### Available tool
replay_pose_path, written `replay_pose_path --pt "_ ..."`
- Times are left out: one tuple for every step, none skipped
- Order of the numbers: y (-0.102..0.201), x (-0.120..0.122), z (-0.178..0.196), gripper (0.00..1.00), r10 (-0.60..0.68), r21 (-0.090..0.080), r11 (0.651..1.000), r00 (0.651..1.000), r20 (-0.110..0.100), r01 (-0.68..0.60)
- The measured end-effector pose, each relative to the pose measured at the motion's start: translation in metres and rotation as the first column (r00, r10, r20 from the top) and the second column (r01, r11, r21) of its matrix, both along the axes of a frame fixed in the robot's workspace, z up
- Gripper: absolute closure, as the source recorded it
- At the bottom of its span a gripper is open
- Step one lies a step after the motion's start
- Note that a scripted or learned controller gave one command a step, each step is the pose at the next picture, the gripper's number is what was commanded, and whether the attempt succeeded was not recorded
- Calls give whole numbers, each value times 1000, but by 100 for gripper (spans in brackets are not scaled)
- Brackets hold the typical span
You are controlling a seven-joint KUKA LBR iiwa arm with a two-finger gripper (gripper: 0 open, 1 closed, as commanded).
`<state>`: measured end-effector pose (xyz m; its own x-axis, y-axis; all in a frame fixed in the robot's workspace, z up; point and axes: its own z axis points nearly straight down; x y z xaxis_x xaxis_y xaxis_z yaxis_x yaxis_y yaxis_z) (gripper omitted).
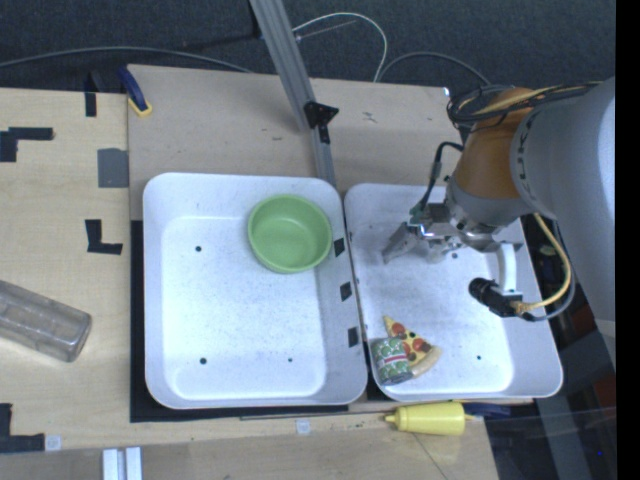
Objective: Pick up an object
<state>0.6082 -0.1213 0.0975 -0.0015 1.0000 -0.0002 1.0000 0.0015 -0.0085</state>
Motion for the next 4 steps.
replay_pose_path --pt "1 2 14 100 2 1 1000 1000 5 -2" --pt "11 1 63 100 1 0 1000 1000 12 -1" --pt "19 -1 123 100 1 0 1000 1000 13 -1" --pt "20 0 132 100 0 1 1000 1000 9 0"
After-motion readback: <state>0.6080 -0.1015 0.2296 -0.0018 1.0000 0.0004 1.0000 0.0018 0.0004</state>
